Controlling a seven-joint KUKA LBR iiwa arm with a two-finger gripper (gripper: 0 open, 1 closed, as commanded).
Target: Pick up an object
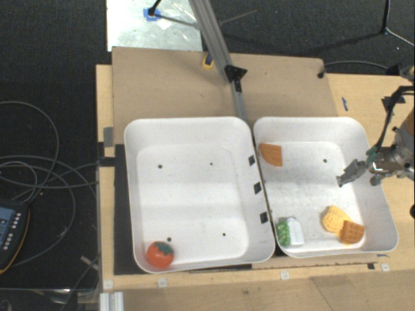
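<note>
A: Since the gripper (pixel 350 173) hangs over the right bin (pixel 363 141), which thing lies nearest?
B: The two waffles (pixel 342 225), touching each other, toward the bin's near edge from the fingertips. Whether the jaws are wide or closed, I cannot tell.
A: The rest?
B: A cracker (pixel 272 154) by the far-left wall, a green-and-white packet (pixel 289 231) in the near-left corner. The left bin (pixel 188 173) holds a tomato (pixel 159 254).
</note>
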